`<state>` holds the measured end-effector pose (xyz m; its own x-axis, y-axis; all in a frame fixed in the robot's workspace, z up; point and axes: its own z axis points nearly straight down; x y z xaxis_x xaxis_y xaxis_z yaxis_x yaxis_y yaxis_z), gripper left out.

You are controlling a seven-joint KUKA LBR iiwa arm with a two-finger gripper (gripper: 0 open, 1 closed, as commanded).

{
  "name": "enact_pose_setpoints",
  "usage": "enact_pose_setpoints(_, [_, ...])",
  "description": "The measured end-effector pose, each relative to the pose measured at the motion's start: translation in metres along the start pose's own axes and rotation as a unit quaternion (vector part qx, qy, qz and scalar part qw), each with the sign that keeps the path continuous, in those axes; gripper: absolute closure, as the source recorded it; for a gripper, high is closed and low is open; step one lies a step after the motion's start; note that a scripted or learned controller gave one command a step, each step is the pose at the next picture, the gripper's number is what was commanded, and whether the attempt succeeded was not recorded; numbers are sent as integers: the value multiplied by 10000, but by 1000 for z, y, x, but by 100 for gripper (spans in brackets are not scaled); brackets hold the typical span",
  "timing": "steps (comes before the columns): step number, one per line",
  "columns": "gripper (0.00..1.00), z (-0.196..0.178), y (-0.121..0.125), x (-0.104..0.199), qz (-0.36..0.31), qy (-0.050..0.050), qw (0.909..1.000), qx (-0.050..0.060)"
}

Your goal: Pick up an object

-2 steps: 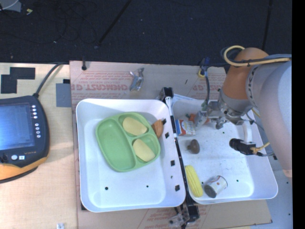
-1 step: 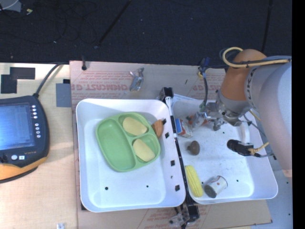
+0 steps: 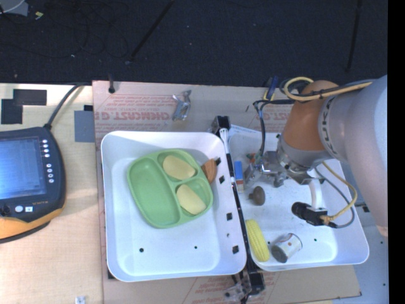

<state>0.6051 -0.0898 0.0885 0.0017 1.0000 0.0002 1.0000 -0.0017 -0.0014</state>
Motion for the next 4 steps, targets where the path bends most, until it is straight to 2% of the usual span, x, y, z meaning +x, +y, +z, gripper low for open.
enact_pose_setpoints(1, [0, -1, -22, 4, 16, -5, 10000, -15])
enact_pose_setpoints(2, [100, -12, -20, 4, 23, 22, 10000, -7])
enact_pose_setpoints(3, [0, -11, -21, 3, 31, 16, 10000, -3])
enact_pose_setpoints(4, [0, 1, 38, -26, -19, -8, 10000, -15])
